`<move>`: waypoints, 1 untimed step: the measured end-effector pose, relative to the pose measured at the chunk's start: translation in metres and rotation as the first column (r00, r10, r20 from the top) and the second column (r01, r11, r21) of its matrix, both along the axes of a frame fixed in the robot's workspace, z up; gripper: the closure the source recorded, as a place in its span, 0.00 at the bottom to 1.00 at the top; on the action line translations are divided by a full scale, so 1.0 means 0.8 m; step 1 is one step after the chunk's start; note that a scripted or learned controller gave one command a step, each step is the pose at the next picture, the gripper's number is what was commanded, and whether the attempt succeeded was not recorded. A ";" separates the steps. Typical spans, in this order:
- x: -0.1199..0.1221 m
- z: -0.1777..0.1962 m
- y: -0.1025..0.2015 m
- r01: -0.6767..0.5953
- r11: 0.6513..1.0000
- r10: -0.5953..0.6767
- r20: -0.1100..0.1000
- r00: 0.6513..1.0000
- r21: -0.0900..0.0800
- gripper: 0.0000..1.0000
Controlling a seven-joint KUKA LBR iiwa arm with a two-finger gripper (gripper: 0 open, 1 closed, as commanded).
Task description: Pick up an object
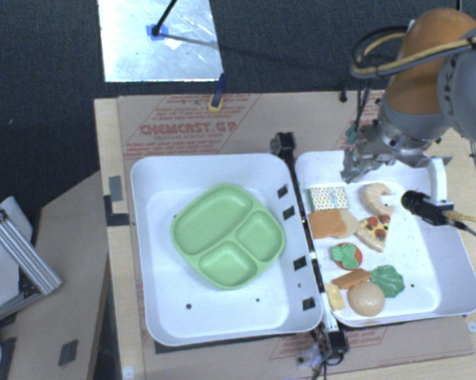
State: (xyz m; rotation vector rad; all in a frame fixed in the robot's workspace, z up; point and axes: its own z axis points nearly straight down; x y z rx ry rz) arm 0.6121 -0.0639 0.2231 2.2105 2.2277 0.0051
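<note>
The pincer [358, 167] hangs at the upper edge of the right bin [460, 279], right of frame centre, and whether it is apart or together I cannot tell; the nearest pick, a pale speckled cracker [329, 197], lies flat just below it in the bin's upper left, above an orange toast slice [331, 223]. It looks like light, stiff toy food, thin and a little slippery, so I judge a pinch across its short sides best; its long axis runs roughly left to right in the frame, and it points no particular way.
</note>
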 end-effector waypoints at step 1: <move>0.046 -0.010 0.035 -0.001 1.000 0.001 0.000 1.000 0.000 1.00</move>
